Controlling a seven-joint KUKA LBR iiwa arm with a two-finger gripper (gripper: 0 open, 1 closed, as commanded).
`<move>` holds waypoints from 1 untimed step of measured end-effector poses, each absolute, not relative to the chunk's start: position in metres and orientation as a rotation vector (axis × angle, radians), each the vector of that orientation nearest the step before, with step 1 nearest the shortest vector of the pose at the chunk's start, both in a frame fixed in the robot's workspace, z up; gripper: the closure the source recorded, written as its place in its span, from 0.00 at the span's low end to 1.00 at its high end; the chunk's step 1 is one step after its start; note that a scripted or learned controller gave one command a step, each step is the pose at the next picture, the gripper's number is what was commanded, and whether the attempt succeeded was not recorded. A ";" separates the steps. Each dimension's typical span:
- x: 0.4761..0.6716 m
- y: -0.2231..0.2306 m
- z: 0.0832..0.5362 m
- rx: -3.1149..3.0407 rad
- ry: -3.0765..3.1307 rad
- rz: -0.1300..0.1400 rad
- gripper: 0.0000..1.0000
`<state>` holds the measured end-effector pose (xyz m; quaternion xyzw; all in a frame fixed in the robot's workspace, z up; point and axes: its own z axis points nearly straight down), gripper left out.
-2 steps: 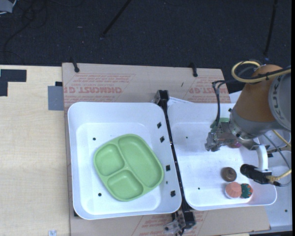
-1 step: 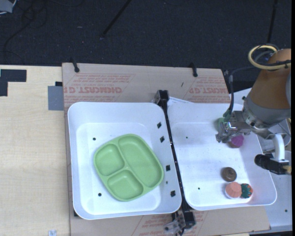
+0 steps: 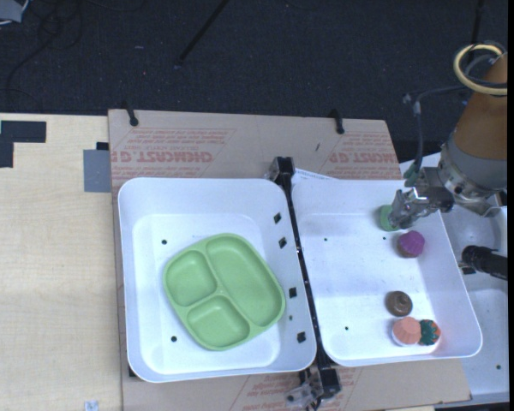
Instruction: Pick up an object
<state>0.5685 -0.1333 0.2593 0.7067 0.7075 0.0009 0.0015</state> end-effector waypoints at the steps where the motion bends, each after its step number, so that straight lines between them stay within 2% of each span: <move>1: 0.579 -0.082 0.263 2.218 2.228 0.000 1.00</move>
